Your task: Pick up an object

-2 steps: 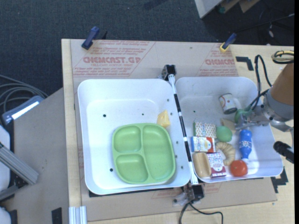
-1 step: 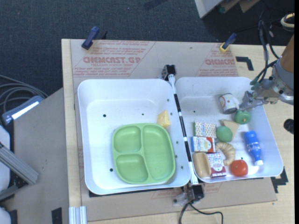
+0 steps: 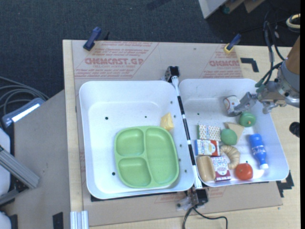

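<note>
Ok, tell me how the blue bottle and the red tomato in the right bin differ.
The blue bottle is long and lies on its side; the red tomato is round and squat. The bottle has a white label and cap; the tomato is plain red. Both lie in the right bin, at its near right corner.

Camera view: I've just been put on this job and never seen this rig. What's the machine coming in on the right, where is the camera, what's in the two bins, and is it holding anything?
The picture comes from one fixed camera above the bench, looking down at a slant. The grey arm on the right is a robot arm. Its gripper is over the right bin, beside a small white and red object and a green ball. I cannot tell whether it holds anything. That bin also has a blue bottle, a tomato, a croissant and small food boxes. The left bin has a green divided plate and a yellow piece.
</note>
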Robot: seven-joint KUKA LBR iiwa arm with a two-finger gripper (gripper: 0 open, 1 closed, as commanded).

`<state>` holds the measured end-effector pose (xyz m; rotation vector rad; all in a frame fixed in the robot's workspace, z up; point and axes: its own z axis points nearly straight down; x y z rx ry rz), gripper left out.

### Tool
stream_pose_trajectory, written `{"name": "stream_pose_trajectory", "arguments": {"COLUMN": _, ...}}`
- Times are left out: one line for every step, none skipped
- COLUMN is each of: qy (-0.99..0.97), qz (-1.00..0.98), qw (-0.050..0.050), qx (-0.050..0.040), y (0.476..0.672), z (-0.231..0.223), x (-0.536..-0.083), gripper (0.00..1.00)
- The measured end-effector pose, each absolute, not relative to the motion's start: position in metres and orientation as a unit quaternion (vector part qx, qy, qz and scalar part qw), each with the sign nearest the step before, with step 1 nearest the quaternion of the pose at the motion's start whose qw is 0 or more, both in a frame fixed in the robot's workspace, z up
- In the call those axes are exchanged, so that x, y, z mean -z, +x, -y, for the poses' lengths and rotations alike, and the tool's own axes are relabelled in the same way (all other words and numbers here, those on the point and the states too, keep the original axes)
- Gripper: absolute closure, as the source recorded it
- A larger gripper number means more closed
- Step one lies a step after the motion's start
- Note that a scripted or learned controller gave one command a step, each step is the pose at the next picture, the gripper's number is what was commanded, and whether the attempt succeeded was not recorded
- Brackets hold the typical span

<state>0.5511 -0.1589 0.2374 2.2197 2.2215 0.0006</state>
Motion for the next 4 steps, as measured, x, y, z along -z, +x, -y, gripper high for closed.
{"name": "stream_pose_trajectory", "arguments": {"qy": 0.707, "qz": -0.707, "qw": 0.000, "qx": 0.0005, "y": 0.572, "z": 0.224, "x": -0.174, "gripper": 0.00}}
{"name": "stream_pose_trajectory", "arguments": {"qy": 0.707, "qz": -0.707, "qw": 0.000, "qx": 0.0002, "y": 0.516, "z": 0.192, "x": -0.084, "gripper": 0.00}}
{"name": "stream_pose_trajectory", "arguments": {"qy": 0.707, "qz": -0.707, "qw": 0.002, "qx": -0.0005, "y": 0.590, "z": 0.224, "x": -0.137, "gripper": 0.00}}
{"name": "stream_pose_trajectory", "arguments": {"qy": 0.706, "qz": -0.708, "qw": 0.000, "qx": -0.0006, "y": 0.667, "z": 0.177, "x": -0.084, "gripper": 0.00}}
